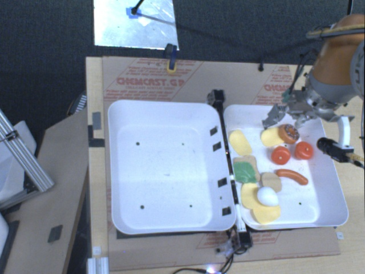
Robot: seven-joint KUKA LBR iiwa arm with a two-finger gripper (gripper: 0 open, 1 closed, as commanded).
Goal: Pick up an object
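Hovering over the right white bin (pixel 333 207), the two-finger gripper (pixel 287 114) hangs spread open, grasping nothing, the round brown-topped donut toy (pixel 288 133) just below it.

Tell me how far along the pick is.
Nothing looks picked yet. The gripper hangs over the far side of the right bin, just above the donut. Tomatoes, sausage and egg lie in the bin. Grasping and lifting remain.

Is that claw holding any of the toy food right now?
Nothing shows between its fingers; the claw hangs above the donut in the right bin.
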